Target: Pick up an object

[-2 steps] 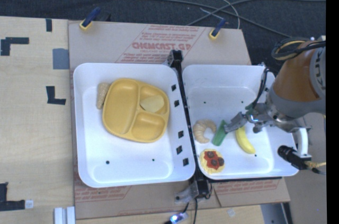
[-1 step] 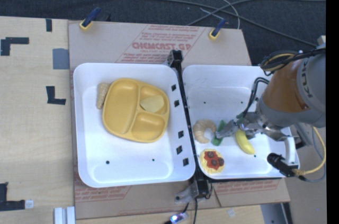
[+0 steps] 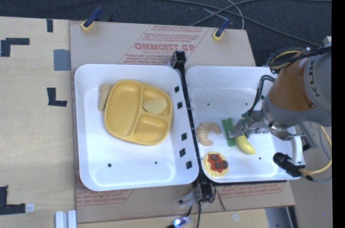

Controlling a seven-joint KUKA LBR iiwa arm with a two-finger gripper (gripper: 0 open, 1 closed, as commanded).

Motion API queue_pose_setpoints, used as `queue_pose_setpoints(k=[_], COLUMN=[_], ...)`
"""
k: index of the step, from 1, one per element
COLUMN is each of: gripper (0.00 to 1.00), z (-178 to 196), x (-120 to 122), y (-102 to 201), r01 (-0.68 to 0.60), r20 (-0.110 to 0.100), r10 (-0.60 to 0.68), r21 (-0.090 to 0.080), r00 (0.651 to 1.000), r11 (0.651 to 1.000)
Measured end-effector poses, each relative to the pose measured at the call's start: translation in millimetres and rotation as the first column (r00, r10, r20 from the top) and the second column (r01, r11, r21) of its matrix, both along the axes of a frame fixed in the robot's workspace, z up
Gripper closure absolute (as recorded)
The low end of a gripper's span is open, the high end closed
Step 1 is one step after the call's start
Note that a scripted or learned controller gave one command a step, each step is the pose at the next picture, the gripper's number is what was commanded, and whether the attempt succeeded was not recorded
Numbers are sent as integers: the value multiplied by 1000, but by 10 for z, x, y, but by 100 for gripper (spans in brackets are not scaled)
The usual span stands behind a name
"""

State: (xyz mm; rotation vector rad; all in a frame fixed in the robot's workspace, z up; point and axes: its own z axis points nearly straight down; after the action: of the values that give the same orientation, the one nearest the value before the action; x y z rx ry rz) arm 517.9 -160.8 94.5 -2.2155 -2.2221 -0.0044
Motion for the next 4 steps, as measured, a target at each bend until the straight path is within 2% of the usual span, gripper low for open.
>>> queue_pose_setpoints(k=[1,2,3,4], gripper=[100,100,100,100], z=[483,1034,1041,1080], x=[45,137,141,188], y=[106,89,94,542], r01=[-1,0,1,-3], r20=[-2,-1,-6,-6], r10=[1,0,-1,3], r21=[-4,-5,-3,-3], r00=[1000,1000,1000,1000], r11=[1000,1000,1000,1000])
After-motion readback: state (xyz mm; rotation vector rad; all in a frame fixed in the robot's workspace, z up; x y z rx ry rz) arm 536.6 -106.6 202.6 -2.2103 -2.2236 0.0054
